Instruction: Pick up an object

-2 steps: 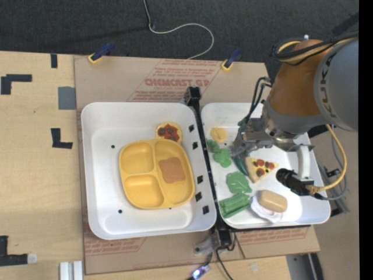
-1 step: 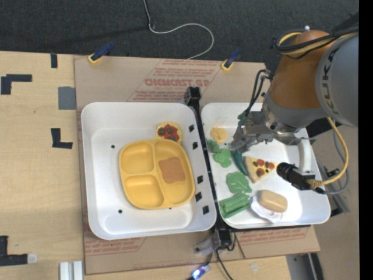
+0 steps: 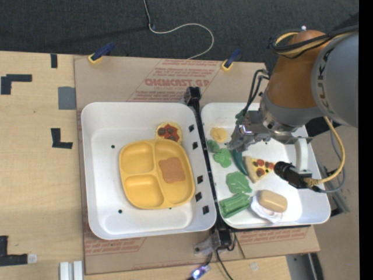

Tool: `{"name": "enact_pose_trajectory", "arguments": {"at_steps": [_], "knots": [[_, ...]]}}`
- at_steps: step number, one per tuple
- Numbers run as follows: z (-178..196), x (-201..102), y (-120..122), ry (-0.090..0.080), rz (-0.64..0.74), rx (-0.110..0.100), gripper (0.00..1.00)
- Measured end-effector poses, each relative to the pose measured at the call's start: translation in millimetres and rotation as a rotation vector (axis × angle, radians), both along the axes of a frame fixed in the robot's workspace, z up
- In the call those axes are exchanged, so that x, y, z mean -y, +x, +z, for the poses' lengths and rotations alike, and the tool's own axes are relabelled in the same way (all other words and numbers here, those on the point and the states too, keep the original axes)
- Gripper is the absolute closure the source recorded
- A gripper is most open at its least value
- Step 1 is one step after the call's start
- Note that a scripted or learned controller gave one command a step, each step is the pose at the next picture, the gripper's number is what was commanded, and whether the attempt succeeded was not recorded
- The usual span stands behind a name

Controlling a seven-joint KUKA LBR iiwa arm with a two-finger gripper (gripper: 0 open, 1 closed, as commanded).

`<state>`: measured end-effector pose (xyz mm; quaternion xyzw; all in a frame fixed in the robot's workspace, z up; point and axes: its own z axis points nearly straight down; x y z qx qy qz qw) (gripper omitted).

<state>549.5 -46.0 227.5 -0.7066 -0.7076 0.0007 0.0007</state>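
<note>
Two shallow white plastic bins side by side on a cardboard sheet, mid frame. Left bin (image 3: pixel 93 156) has a glossy yellow divided tray (image 3: pixel 152 177), rounded corners, 3 compartments, w/ a flat brown square-ish toy patty (image 3: pixel 172 170) in the right compartment. Just above the tray's upper right edge sits a small round toy w/ red and dark bits (image 3: pixel 169 132), can't tell what it's meant to be.

Right bin (image 3: pixel 317 214) is the cluttered one. Gripper (image 3: pixel 242 137) is down in its upper left part, over the toys, arm coming in from the upper right, grey w/ an orange band. Whether it's clenched or released, can't tell; the tips blend into the stuff under it, and nothing visibly between them.

Around it: pale yellow round piece (image 3: pixel 219 135) just left of the gripper, green leafy bits (image 3: pixel 221 157) below that, a toy pizza slice (image 3: pixel 259 168) w/ red dots just below-right, lumpy green piece (image 3: pixel 238 182) under that, ribbed green block (image 3: pixel 234 204) at the bin's lower left, and a smooth tan bun-shaped thing (image 3: pixel 272 202) on something white at the bottom. A dark teal strip by the gripper is partly hidden.
</note>
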Motion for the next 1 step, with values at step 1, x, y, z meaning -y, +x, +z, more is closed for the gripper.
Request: {"name": "enact_pose_trajectory", "arguments": {"at_steps": [1], "knots": [[-13.7, 8.2, -7.4, -0.001, -0.001, -0.002, 1.00]]}}
